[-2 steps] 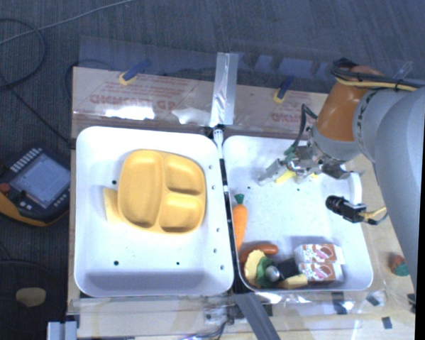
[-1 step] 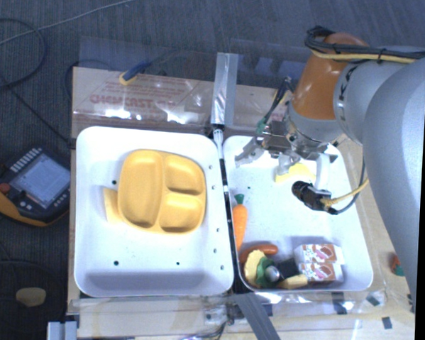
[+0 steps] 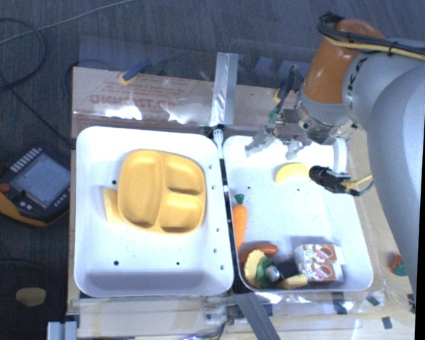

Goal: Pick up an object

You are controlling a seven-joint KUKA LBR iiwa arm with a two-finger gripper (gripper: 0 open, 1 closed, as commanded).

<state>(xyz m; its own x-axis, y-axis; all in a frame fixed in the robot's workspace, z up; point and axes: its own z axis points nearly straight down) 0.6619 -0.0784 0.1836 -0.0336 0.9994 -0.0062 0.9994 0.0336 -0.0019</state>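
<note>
My gripper hangs over the far edge of the right bin, below the orange band of the arm. A yellow lemon-like wedge lies just in front of the gripper, apart from it. An orange carrot with a green top lies along the bin's left wall. At the bin's near edge sit a red-and-white carton, a small yellow banana, a green item and a red-orange item. I see nothing held by the gripper.
The left bin holds a yellow divided plate with a flat yellow piece poking out under its left side. A handheld control pendant lies on the floor to the left. Cardboard and plastic sit behind the bins.
</note>
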